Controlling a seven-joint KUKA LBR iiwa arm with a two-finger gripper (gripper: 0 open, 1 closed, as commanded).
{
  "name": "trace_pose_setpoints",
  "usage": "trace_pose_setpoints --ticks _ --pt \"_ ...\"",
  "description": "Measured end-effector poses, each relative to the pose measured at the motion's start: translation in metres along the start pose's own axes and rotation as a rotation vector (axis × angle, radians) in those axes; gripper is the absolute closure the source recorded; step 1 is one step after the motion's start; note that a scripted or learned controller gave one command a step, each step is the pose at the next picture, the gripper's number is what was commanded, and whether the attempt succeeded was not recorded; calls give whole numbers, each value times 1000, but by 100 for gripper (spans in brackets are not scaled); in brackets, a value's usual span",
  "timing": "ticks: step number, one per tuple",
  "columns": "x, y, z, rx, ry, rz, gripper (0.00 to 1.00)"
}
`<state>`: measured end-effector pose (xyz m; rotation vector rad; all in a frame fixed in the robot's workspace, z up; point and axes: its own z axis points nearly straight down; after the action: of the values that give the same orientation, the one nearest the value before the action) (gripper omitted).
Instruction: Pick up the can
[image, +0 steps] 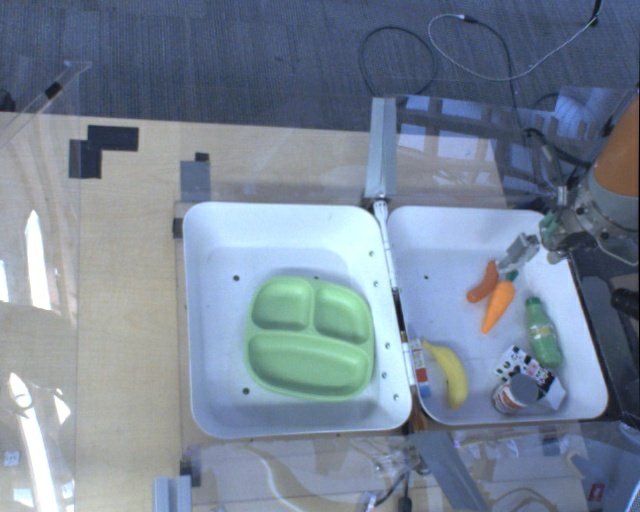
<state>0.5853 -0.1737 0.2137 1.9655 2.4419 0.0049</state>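
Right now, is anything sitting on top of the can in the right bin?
A black-and-white patterned carton leans across the can, covering its upper side. The can's orange end stays exposed, facing the bin's near wall.

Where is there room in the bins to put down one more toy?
The right bin has bare floor at its far left, above the banana. Its near right corner is crowded: carrot, green bottle, can. The left bin has bare floor around the green tray.

Glossy white plastic bins (290, 225), matt green plastic tray (310, 337), pale wood bench (120, 330), shiny can (512, 396)
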Motion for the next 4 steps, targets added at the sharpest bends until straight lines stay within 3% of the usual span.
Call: trace_pose_setpoints --ticks 1,2,3,4 --pt "29 -94 48 3 2 64 0" --pt "68 -83 123 -6 -5 -134 0" --pt "65 -81 123 -11 -7 -633 0" --pt "65 -78 111 -16 -9 -633 100"
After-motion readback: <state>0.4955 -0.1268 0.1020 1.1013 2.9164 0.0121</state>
